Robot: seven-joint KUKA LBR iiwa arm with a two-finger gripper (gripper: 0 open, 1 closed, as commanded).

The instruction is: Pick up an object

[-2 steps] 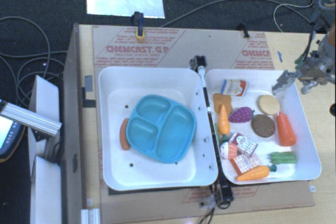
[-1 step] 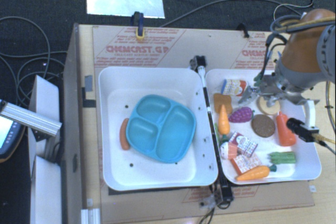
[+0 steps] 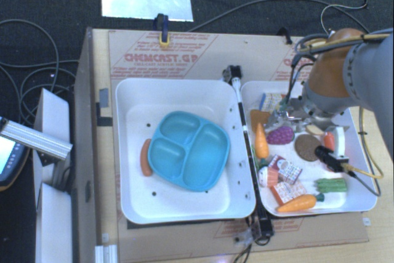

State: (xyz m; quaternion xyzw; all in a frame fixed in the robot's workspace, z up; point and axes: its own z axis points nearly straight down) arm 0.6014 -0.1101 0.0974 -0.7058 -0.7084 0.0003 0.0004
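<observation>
Crowded right bin (image 3: 363, 191).
Your gripper (image 3: 284, 115) sits over grapes (image 3: 280, 134), carrot (image 3: 261, 142) beside; finger state unreadable.

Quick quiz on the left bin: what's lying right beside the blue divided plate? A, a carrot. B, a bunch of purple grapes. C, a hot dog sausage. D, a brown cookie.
C: a reddish-orange sausage lies along the left edge of the blue divided plate in the left bin; the other foods are in the right bin.

Red print on the brown cardboard sheet (image 3: 184, 49) under the bins reads roughly "CHEMCAST GP"; the smaller lines are too blurred to read.
</observation>
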